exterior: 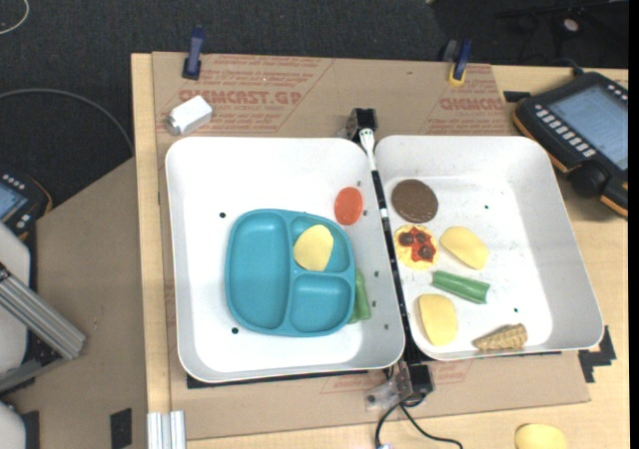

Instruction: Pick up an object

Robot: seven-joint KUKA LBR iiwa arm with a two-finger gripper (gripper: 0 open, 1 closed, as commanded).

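Note:
The left bin (pixel 200 267) holds a teal divided plate (pixel 270 277) with a yellow piece (pixel 314 247) lying in its upper right compartment. A red-orange round piece (pixel 348 205) lies beside the plate, and a green piece (pixel 360 297) is wedged against the plate's right edge. In the right bin (pixel 529 188) lie a brown disc (pixel 414 201), a small yellow and red pizza-like piece (pixel 416 244), a yellow piece (pixel 464 246), a green pod (pixel 460 286), another yellow piece (pixel 436 317) and a tan cone-shaped piece (pixel 500 338).
Both bins rest on a cardboard sheet (pixel 300 88) held by blue clamps (pixel 193 53). A white block (pixel 190 115) lies on the cardboard at the upper left. A black handheld pendant (pixel 584 128) sits at the right. A yellow object (pixel 539 436) lies at the bottom right.

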